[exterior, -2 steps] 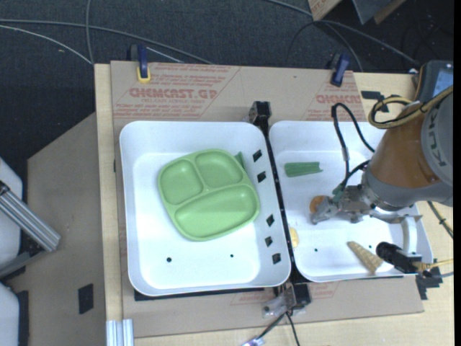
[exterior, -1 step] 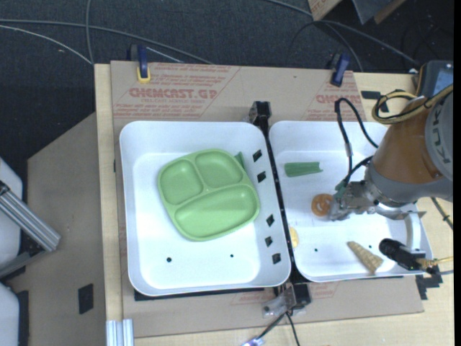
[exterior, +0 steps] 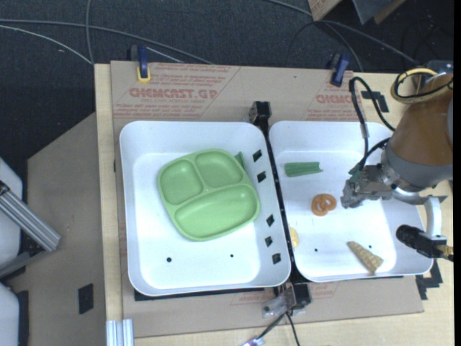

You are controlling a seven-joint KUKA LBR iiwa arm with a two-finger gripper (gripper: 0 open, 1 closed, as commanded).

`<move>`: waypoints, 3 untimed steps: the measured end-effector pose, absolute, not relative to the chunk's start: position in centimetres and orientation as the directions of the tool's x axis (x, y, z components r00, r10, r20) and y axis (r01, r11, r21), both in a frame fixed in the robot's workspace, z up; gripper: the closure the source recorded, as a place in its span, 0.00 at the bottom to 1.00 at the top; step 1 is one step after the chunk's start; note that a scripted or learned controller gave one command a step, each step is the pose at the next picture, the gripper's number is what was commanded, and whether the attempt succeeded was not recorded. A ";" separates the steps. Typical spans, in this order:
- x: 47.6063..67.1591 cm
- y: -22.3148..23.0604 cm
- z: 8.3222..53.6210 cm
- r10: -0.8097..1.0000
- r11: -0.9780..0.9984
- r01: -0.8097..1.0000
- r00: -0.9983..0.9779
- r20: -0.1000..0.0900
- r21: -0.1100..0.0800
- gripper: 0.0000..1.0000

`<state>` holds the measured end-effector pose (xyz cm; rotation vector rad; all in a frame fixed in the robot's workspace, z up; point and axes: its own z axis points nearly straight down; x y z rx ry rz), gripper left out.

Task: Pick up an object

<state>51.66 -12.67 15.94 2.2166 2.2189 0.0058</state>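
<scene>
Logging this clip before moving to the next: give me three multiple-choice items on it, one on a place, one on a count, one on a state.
1. Where is the green divided plate?
A. left bin
B. right bin
C. on the bench outside the bins

2. How many small loose items lie in the right bin?
A. one
B. three
C. six

3. How does the gripper stand to the orange pretzel?
A. carrying it over the left bin
B. low beside it, apart
C. pressing it flat

Key: 1 A, the plate lies in the left bin. 2 B, green stick, pretzel, tan cone. 3 B, a gap shows between them.
</scene>
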 end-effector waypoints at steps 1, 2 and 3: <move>52.3 -12.9 20.4 1.000 0.001 1.000 -0.001 -0.001 0.006 1.00; 52.4 -12.9 23.2 1.000 0.001 1.000 -0.001 -0.001 0.004 1.00; 52.3 -7.6 22.9 1.000 0.006 1.000 -0.006 0.004 -0.002 1.00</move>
